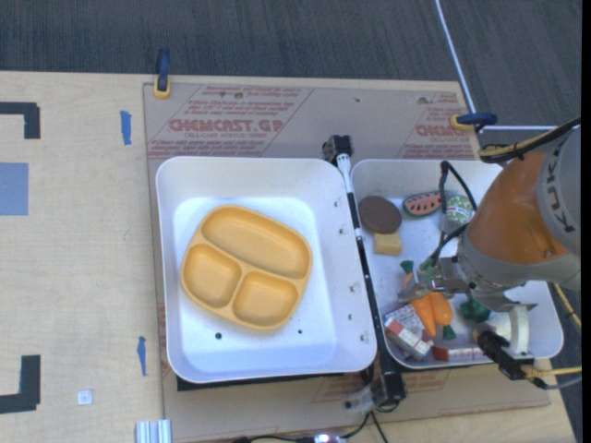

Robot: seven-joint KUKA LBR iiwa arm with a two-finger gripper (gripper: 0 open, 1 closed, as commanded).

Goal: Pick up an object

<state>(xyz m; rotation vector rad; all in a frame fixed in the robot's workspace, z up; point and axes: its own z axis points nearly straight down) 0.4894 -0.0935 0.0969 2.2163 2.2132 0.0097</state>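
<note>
While the claw [441, 289] hangs low over the right white plastic bin [550, 340], grip state unclear, can't tell if anything is held. Orange carrot-shaped toy [430, 312] lies just under it, touching a red-and-white packet [406, 329]. Best bet: centre on the carrot, drop straight, close fully, avoid the packet. Yellow three-part tray [246, 266] sits in the left bin [175, 247].
</note>
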